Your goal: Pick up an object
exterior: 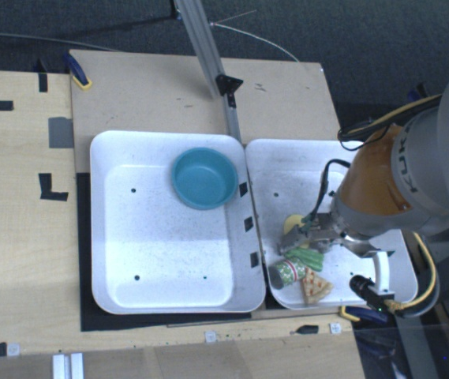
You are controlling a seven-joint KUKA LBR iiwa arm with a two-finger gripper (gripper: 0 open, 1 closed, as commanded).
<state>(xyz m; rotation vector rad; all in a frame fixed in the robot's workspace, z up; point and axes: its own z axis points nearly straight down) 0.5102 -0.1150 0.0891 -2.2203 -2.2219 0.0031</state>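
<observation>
Green object [306, 258] lying roughly left-right

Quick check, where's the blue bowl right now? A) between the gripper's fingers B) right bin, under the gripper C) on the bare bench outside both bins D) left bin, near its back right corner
D: the blue bowl sits in the left bin near its back right corner, apart from the gripper, which is over the small items in the right bin.

Single fixed overhead camera, angled down on bench [169, 85]; both white bins [114, 212] in frame; arm [398, 180] entering right
</observation>
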